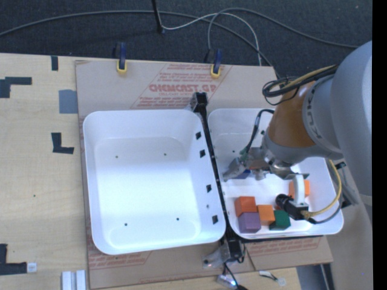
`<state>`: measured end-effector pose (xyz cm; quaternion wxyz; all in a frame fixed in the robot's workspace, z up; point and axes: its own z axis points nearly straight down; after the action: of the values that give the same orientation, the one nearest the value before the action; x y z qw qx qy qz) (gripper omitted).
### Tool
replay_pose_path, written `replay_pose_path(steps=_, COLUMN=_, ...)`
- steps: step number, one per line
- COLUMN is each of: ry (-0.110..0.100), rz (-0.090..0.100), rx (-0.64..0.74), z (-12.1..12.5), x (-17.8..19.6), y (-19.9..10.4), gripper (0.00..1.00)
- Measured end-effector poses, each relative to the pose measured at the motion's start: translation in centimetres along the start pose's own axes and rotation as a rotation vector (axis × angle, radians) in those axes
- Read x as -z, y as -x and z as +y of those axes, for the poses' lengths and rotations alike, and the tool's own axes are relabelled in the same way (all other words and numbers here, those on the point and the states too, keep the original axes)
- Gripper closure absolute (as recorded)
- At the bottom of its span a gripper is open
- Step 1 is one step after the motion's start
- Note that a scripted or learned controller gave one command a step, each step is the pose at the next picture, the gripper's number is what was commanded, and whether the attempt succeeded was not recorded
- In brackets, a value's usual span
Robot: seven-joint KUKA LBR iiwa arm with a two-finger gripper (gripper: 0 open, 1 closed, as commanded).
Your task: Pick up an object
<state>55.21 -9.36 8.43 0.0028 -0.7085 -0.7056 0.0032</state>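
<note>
The left bin [145, 180] is noted at the left of the surface [36, 180], its floor bare white. The right bin [233, 122] lies beside it, the two rims touching along a black clipped seam.

In the right bin, the pincer [239, 169] is seen low over the floor, near the seam, pointing leftward from the wrist. Whether it is apart or together cannot be told; nothing is visibly held.

The blocks are clustered toward the near edge of that bin: an orange block [245, 205], a purple block [249, 222] just below it, a second orange block [266, 214] and a green block [280, 220] to their right. The cluster lies nearer the viewer than the pincer and slightly right of it. The blocks look roughly cubic, so no long axis is judged to matter.

Cardboard [175, 89] underlies both bins; dark carpet [72, 11] and cables lie beyond.
</note>
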Motion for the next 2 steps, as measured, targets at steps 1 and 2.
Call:
replay_pose_path(steps=1, ry=0.017, rz=0.001, rx=-0.054, z=1.9, x=10.9, y=-1.6, gripper=0.00)
replay_pose_path(steps=2, ry=0.000, rz=0.001, rx=0.003, z=1.5, x=1.4, y=-0.3, gripper=0.00)
